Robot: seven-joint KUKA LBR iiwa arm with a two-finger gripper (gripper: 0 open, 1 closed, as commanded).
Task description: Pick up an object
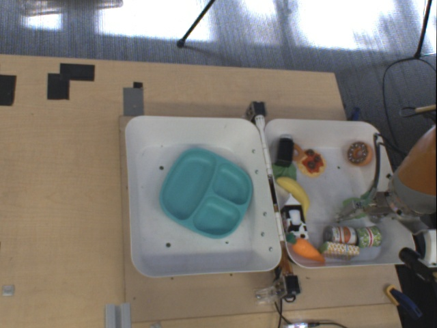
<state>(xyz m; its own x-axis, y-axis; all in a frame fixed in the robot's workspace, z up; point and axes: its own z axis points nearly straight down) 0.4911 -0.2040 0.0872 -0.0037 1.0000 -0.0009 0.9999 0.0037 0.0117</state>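
Observation:
My gripper (347,209) reaches in from the right over the right bin (328,137), its fingers spread open with nothing between them. Just below it lie two small cans (354,236) side by side, with a patterned packet (339,249) in front of them. A banana (294,191), a black-and-white cow toy (294,221) and an orange carrot (306,251) line the bin's left wall. A pizza toy (312,161), a donut (358,153) and a black object (284,150) lie at the far end.
The left bin (143,251) holds a teal divided plate (207,191). A metal divider (266,166) separates the bins. The arm's orange band (418,166) hangs over the right bin's right rim. Cables lie at the right.

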